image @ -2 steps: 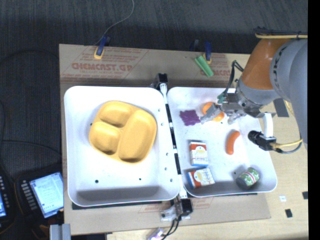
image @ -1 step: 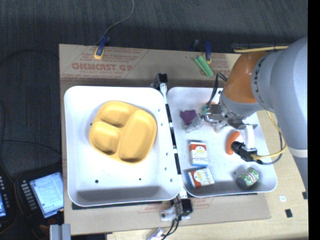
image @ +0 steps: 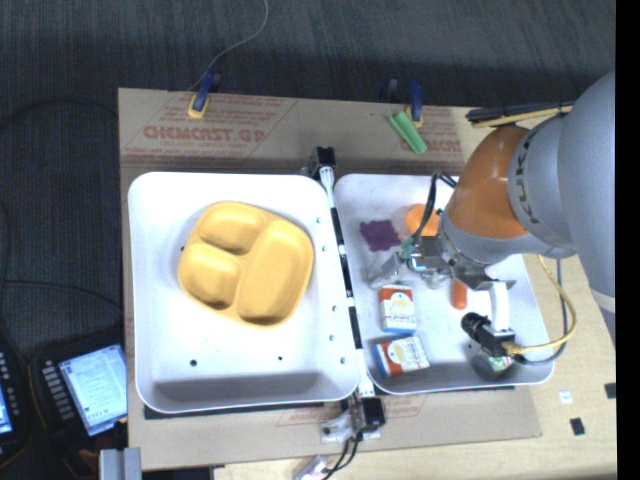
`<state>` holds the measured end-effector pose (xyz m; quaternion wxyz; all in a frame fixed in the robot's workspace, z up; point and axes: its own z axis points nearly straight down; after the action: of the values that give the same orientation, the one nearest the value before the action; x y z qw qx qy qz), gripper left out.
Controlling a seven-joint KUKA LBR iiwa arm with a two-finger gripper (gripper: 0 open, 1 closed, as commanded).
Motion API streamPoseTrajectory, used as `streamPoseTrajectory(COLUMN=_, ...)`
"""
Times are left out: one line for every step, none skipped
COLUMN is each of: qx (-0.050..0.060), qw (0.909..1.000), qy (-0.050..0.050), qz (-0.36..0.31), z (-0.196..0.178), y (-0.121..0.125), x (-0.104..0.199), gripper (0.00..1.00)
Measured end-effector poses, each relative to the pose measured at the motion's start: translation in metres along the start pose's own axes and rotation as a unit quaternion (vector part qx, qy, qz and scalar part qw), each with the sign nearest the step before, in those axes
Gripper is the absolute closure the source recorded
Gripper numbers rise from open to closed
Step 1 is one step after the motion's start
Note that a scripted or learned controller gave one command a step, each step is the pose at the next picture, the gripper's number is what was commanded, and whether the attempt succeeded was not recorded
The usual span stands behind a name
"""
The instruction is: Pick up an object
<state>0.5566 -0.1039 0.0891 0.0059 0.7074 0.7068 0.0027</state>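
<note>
White bins: two shallow trays sit side by side on a brown board; I watch from the fixed overhead camera as the arm [image: 545, 193] reaches in from the right.

Left bin [image: 150, 368]: it carries one large yellow moulded piece [image: 245, 260] with three rounded lobes, lying near the middle, well apart from the arm.

Right bin [image: 530, 373]: small items are scattered here, which I judge is why the arm works this side.

Gripper [image: 425, 258]: it hangs low over the upper middle of the right bin, under the grey wrist and orange band; I cannot tell whether it is released or clenched, as the wrist hides much of it, and I see nothing held.

Candidate targets: a purple scrap [image: 378, 233] lies just left of the gripper, an orange round object [image: 420, 218] is partly covered just above it, and a small carton [image: 398, 308] with a red top lies just below it.

Other items: a second carton [image: 402, 355] rests near the front wall; a small orange piece [image: 459, 294] lies beside the wrist hardware.

Cable: a yellow lead [image: 560, 333] loops off the tool along the bin's right side, clear of the objects.

Task status: by my reading, nothing is picked up yet; the purple scrap and the upper carton look nearest to a grasp.

Risk: the crowded cluster may let the tool nudge a neighbour instead of taking one thing.
</note>
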Motion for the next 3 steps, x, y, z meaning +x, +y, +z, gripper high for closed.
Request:
streamPoseTrajectory(qx=-0.001, qw=1.0000, qy=0.000, qz=0.000, z=-0.011, y=0.001, x=0.000, gripper=1.00)
streamPoseTrajectory(qx=-0.001, qw=1.0000, qy=0.000, qz=0.000, z=-0.011, y=0.001, x=0.000, gripper=0.00)
streamPoseTrajectory(qx=-0.001, qw=1.0000, qy=0.000, qz=0.000, z=-0.001, y=-0.069, x=0.001, gripper=0.00)
